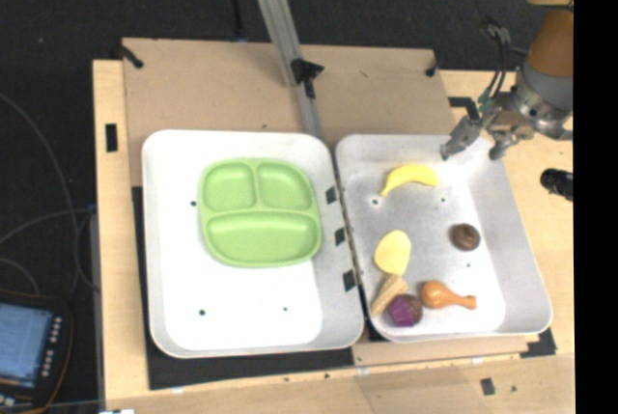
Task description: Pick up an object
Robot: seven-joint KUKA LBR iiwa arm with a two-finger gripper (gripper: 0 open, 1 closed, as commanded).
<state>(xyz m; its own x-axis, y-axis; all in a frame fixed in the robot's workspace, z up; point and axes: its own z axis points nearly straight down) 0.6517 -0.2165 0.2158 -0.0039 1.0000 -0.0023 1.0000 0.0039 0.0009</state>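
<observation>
Nothing's picked yet: your gripper [475, 141] hangs open and empty over the right bin's [502, 238] far corner, near the banana [409, 178].

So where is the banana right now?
The banana lies near the back of the right bin, just below and left of the gripper, with a yellow chip in front of it.
</observation>
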